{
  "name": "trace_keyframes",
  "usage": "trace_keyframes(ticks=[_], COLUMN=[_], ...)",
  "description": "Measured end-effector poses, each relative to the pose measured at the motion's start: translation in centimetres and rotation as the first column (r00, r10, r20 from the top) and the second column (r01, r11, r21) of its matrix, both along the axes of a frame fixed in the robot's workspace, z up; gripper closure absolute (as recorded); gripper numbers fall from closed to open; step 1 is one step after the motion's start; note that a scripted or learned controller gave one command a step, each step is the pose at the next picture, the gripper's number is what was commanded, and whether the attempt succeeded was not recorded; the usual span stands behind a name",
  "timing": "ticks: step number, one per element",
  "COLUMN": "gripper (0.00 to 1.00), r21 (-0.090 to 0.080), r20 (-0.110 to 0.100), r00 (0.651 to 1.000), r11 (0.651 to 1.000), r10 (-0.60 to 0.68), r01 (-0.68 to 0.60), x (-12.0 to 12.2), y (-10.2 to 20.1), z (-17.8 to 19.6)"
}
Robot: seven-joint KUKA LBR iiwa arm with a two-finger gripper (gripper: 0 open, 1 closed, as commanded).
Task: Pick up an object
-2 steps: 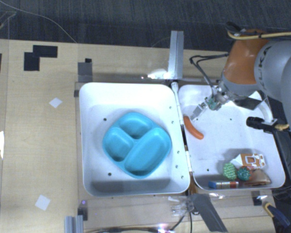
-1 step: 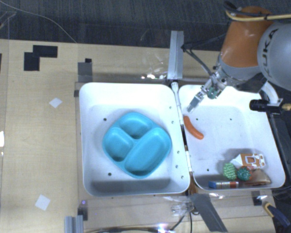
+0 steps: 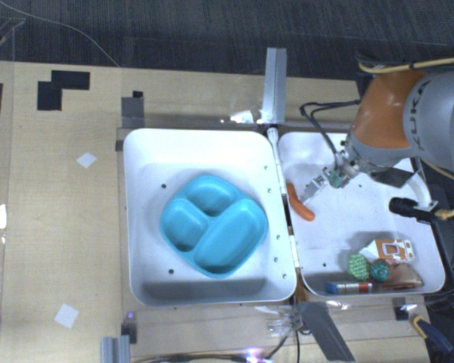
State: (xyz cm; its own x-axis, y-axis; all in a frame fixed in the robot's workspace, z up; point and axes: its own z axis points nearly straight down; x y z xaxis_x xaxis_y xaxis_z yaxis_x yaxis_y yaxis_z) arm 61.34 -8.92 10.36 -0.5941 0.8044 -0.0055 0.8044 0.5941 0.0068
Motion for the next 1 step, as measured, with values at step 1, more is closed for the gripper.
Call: trace_keyframes(ticks=[1], gripper=[0.0], r21=[0.0], r20=[0.0], r00=[1.0], r11=[1.0], r10=[0.022], r01=[-0.022], x=[-2.1], y=[3.61], z=[9.05])
